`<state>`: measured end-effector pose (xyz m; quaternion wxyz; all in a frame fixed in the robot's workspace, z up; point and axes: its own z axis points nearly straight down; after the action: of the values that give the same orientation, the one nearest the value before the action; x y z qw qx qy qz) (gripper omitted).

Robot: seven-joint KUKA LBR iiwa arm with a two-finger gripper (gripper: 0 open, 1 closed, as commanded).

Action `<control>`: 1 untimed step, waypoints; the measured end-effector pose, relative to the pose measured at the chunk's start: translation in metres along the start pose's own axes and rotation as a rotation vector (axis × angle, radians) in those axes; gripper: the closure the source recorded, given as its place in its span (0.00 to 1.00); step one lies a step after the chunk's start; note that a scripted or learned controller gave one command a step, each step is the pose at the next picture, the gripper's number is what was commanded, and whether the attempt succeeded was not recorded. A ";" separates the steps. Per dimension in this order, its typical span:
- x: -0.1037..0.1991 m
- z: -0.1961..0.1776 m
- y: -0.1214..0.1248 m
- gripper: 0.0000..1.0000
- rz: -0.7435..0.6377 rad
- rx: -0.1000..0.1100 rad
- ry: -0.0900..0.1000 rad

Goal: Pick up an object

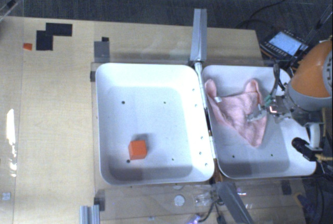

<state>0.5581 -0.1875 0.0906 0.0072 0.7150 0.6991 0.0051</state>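
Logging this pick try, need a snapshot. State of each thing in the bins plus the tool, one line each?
Pink cloth: crumpled, lying in the right bin, spread from its upper left corner toward the middle.
Orange block: resting alone on the floor of the left bin, lower left area.
Tool: low over the cloth's right edge; grip unclear.

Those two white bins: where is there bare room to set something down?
The left bin is mostly bare; just an orange block sits near its front, so the back and right side are free. The right bin is crowded: a pink cloth covers its middle with the gripper at it. Bare floor remains along its front edge.
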 end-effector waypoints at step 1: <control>0.002 -0.010 0.004 1.00 -0.004 -0.005 0.002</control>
<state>0.5615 -0.1856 0.1005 0.0083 0.7135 0.7006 0.0077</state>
